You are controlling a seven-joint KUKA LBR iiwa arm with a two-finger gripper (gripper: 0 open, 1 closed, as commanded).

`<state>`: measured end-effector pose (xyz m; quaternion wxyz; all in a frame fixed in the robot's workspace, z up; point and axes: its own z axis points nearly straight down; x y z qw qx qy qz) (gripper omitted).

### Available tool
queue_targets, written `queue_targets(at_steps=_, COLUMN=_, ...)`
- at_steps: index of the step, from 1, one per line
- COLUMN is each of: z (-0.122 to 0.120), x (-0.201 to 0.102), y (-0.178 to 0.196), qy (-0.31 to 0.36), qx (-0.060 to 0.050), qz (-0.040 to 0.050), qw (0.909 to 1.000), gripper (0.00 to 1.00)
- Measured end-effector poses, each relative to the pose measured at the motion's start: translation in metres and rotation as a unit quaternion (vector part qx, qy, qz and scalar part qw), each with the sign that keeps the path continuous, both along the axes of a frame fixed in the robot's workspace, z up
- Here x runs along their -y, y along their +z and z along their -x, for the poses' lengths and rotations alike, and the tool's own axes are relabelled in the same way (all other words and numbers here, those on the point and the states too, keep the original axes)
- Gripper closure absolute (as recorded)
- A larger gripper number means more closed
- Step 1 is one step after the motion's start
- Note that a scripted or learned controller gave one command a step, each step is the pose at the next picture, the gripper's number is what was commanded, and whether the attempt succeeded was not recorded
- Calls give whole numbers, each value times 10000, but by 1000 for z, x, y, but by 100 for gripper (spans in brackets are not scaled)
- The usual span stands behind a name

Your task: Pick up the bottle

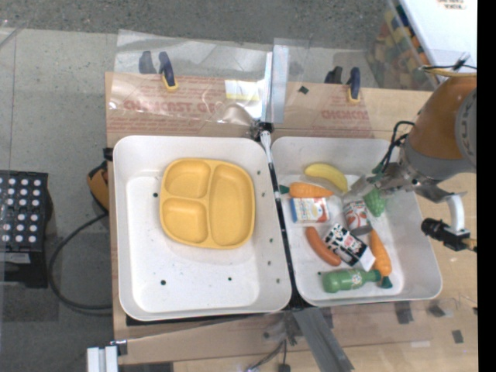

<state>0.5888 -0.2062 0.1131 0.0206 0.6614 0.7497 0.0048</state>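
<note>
A green bottle [350,280] lies on its side near the front edge of the right bin [418,273], its cap end pointing right. My gripper [370,191] hangs low over the middle right of that bin, well behind the bottle and apart from it. Right at the gripper's tip sits a small green object [376,203], and a little can [356,216] stands just below it.
The right bin also holds a banana [326,177], two carrots [310,190] [380,256], a white and orange packet [310,209], a sausage [320,246] and a cow-patterned carton [346,243]. A yellow divided plate [208,203] lies in the left bin [139,277].
</note>
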Motion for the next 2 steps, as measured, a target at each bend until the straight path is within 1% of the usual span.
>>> queue_targets(at_steps=1, z=-1, x=1, y=11, qy=-13, qx=25, qz=-6, qw=10000, gripper=100)
queue_targets(at_steps=2, z=-1, x=1, y=10, qy=-12, qx=21, qz=-9, qw=10000, gripper=0)
